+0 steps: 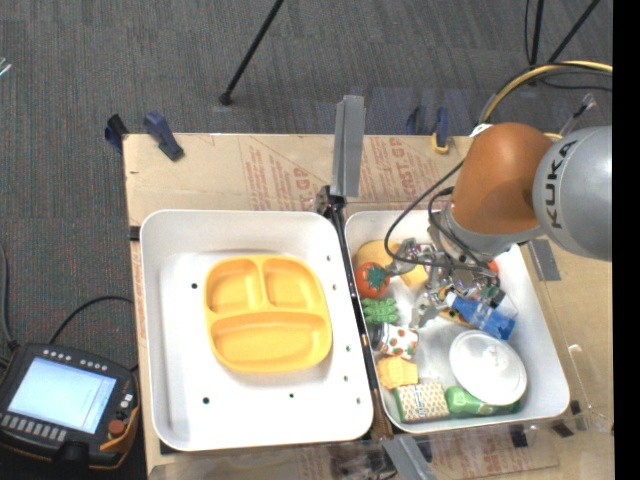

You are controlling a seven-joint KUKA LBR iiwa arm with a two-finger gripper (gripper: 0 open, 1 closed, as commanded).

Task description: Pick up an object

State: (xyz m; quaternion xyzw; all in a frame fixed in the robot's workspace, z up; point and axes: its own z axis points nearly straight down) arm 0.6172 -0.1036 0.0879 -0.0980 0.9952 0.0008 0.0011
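Camera view. The arm (545,183) enters from the right, and its orange band hides the upper middle of the right bin (545,368). The gripper (432,303) hangs over the clutter in that bin. It is small, dark and tangled with cables, so it cannot be told whether it is spread, pressed together or pinching anything. No object is visibly held.

The candidate objects lie in the right bin. A red tomato-like toy (372,280) sits near the left wall, touching a yellow rounded item (385,254) that the cables partly cover. Below them lie a green leafy toy (379,312), a white spotted piece (400,343), a yellow waffle-like block (397,372) and a checkered box (422,401). A green item (465,401) is partly hidden under a white bowl (487,366). A blue object (490,316) lies just beside the gripper; its shape is hard to make out.

The left bin (165,368) holds a yellow divided plate (268,313), lying flat.

Both bins rest on a cardboard-covered bench (250,168) held by blue clamps (162,133). The floor is dark grey carpet (120,48). A teach pendant (65,403) lies at lower left, cut off by the frame edge. Tripod legs (255,38) cross the top.
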